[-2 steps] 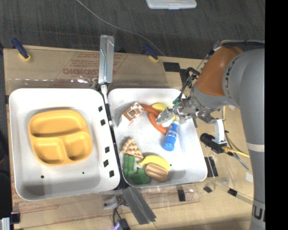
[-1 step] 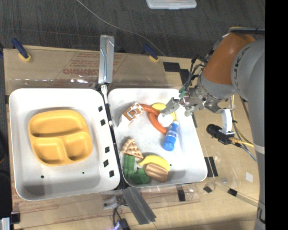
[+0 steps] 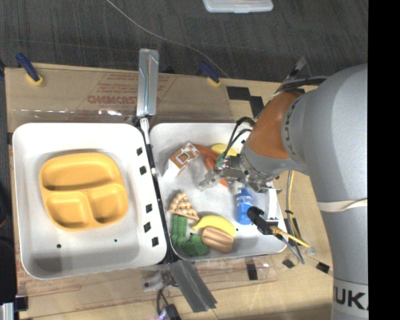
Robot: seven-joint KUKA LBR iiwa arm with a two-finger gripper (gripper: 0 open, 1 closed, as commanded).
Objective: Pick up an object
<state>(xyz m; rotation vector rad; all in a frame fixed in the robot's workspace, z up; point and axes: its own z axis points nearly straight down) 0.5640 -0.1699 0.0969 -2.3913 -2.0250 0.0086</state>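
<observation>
A brown cardboard sheet (image 3: 75,94) covers the bench, printed with red lettering and held by blue clamps (image 3: 29,69) along its far edge. Beyond that edge lies dark grey carpet (image 3: 81,25), crossed by a thin pale cable (image 3: 134,24). Farther back on the carpet sits a white tray (image 3: 237,5).

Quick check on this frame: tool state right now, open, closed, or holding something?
Tool: low in the right bin above the toys; open or closed cannot be told, and nothing is visibly held.

"uka" letters on arm base (image 3: 350,300), faint red print on cardboard (image 3: 112,97)
</observation>
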